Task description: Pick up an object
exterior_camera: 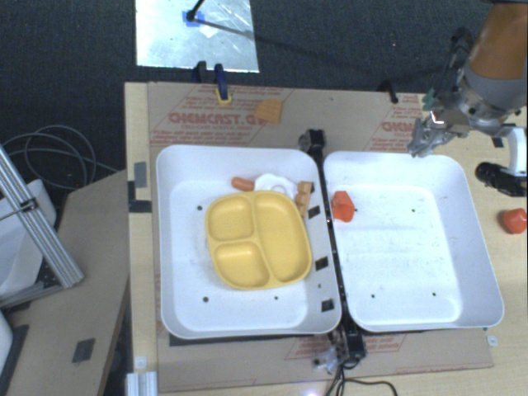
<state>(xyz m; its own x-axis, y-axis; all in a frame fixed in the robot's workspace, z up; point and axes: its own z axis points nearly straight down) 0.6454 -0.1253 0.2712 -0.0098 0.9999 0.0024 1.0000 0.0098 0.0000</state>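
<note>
Bench (247, 110): the brown board under everything, printed with red lettering, with a tan scrap (268, 110) lying on it at about 12 o'clock from my left-hand bin.
Right bin (462, 246): shallow and white, its floor bare but for one item at its 9 o'clock wall.
Left bin (177, 246): the same white shape, touching the right bin along a shared edge held by black clips.
My arm (502, 44): grey with the orange band, coming in at the view's 2 o'clock corner.
Yellow tray (257, 239): three compartments, lying flat in the middle of the left bin, tilted a little.
My gripper (422, 144): hanging over the right bin's far rim, near its 11 o'clock corner; whether my fingers are spread or closed I cannot tell from here, and I see nothing between them.
Orange-red block (342, 206): on the right bin's floor, close against its 9 o'clock wall; from my gripper it lies toward 8 o'clock, well apart.
White piece (275, 185): just beyond the tray at 12 o'clock.
Small sausage-shaped piece (242, 184): orange, beside the white piece at its 9 o'clock.
Tan peg (304, 195): at the tray's 1 o'clock, near the shared edge.
Red item (513, 219): outside the bins, on the bench at 3 o'clock.
</note>
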